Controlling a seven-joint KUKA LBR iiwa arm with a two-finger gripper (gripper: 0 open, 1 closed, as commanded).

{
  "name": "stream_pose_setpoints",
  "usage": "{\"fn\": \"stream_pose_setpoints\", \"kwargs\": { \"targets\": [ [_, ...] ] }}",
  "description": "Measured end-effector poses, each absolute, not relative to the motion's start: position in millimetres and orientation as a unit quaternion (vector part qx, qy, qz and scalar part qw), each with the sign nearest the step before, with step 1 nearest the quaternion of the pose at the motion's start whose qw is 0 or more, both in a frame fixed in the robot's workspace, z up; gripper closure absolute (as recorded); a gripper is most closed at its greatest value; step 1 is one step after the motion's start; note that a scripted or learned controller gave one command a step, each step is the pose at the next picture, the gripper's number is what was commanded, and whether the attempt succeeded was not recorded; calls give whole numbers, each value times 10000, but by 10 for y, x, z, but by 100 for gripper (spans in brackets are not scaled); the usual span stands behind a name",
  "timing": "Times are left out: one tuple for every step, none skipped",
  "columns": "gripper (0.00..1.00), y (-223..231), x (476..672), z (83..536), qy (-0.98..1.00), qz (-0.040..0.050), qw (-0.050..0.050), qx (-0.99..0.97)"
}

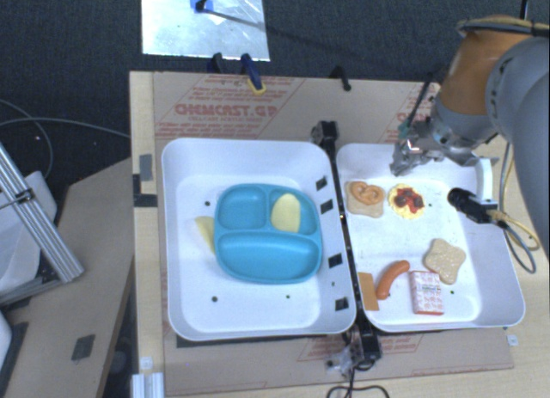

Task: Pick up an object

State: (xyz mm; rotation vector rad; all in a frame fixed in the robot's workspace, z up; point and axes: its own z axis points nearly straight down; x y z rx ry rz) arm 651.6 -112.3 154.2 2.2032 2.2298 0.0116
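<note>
1. Two shallow white bins sat side by side on a bench. The left bin [185, 216] held a blue divided tray [258, 254] with a pale yellow oval piece [286, 212] in its upper right section.
2. The right bin [494, 289] held toy food: a heart-shaped pretzel [365, 198], a round pizza piece [407, 200], a slice of toast [444, 259], a sausage [393, 278], an orange wedge [367, 290] and a pink-and-white packet [426, 292].
3. The grey arm reached in from the right, and its gripper [404, 162] hung over the far edge of the right bin, just above the pizza piece and near the pretzel, holding nothing.
4. The fingertips were small and dark against the bin, so whether they stood apart or together could not be told.
5. The likeliest target seemed to be the pizza piece, which lay flat directly below the gripper. Being round, it had no clear long axis and pointed no particular way.
6. The pretzel just beside it lay flat too, slightly wider than tall, its long axis running left to right across the bin.
7. Risks from here: both pieces were low and flat, so the fingers might slide over the top and close on air.
8. The two pieces lay close together, so a descent between them might nudge one aside or catch both.
</note>
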Motion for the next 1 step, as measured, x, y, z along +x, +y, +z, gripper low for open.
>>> {"fn": "stream_pose_setpoints", "kwargs": {
  "targets": [
    [0,-1596,6555,871,7070,45,55,7072]
  ]
}}
